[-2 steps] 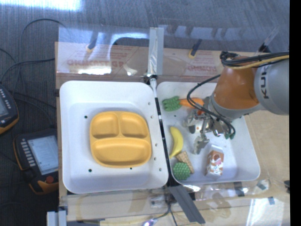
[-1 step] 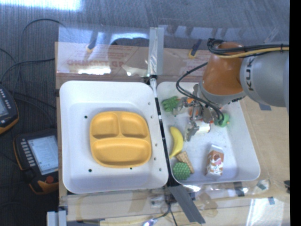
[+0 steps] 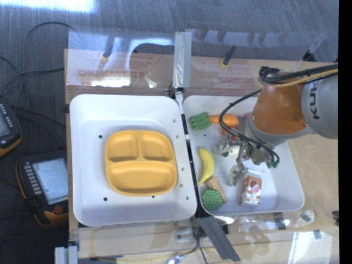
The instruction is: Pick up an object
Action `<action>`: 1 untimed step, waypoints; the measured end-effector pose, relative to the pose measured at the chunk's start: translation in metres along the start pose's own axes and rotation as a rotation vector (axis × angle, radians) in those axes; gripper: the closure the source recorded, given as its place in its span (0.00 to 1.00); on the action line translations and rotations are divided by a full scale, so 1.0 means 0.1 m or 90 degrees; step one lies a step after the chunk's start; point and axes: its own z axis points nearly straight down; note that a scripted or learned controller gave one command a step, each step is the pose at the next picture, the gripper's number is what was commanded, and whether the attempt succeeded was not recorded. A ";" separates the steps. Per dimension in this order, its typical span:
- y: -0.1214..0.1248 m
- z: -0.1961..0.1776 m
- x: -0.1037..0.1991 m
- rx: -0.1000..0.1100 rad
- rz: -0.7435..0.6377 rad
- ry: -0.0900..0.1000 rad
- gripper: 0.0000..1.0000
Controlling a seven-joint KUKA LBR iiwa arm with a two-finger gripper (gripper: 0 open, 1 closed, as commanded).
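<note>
A curved yellow banana (image 3: pixel 206 165) lies in the right bin (image 3: pixel 289 194); the gripper (image 3: pixel 240 157) hovers beside it, grip state unclear.

Yellow divided plate (image 3: pixel 141 162) in left bin (image 3: pixel 88 114)

Bench (image 3: pixel 82 73) with two white bins (image 3: pixel 88 202) side by side.
</note>
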 end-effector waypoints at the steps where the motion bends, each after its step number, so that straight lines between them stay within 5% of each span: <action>1: 0.20 0.00 -0.51 0.000 -0.003 -0.003 0.00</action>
